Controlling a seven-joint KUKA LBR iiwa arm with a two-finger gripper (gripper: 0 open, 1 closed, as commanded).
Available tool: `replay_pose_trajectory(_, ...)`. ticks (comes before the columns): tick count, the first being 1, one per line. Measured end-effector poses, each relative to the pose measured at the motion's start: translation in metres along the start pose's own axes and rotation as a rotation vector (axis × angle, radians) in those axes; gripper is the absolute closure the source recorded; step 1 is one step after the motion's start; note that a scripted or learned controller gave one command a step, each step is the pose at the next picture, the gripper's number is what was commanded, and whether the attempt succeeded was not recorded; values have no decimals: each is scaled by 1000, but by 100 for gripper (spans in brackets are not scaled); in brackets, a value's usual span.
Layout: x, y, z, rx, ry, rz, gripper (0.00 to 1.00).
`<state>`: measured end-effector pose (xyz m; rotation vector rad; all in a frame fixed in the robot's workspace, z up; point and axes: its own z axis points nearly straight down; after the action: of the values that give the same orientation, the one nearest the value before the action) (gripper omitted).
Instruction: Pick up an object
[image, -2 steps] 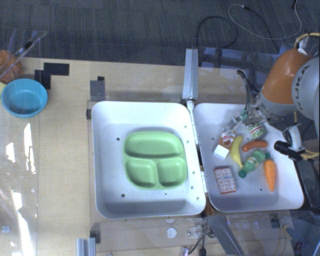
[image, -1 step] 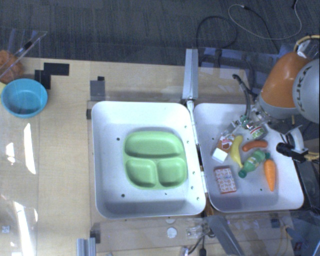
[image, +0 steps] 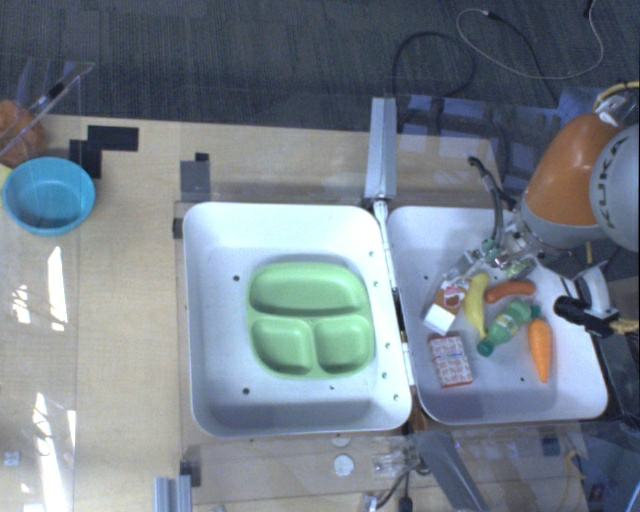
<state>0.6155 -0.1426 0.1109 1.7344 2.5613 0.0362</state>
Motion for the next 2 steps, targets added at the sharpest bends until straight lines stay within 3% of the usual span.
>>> replay_pose_trajectory(1, 1, 5, -15, -8, 1, -3, 100)
replay_pose_trajectory(2, 1, 5, -16, -9, 1, -3, 0)
